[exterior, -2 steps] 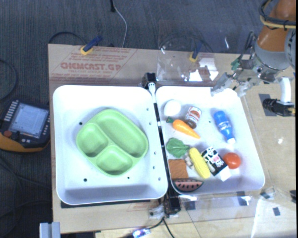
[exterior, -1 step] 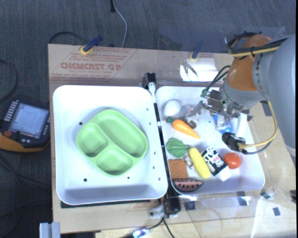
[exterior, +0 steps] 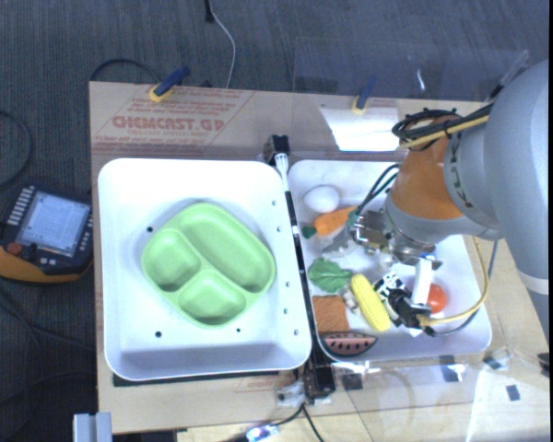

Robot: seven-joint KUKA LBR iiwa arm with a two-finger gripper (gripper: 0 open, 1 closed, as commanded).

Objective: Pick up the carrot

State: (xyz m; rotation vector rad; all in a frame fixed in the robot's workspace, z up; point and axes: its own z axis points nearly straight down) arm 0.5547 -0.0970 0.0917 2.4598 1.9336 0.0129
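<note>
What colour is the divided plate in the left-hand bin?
The divided plate is plain light green, seen clearly in the camera view.

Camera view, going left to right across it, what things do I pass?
Orange-and-grey handheld screen unit → green three-compartment plastic plate → orange carrot → yellow corn cob → red round piece.

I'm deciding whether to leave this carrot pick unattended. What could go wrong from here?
1. The small orange carrot lies right beside the white egg, near the left wall of the right white bin. The gripper, just to the carrot's right, might knock the egg or shove the carrot against the wall rather than grasp it.
2. The green leaf and yellow corn cob lie close by, so a slightly off descent could catch one of them instead.
</note>
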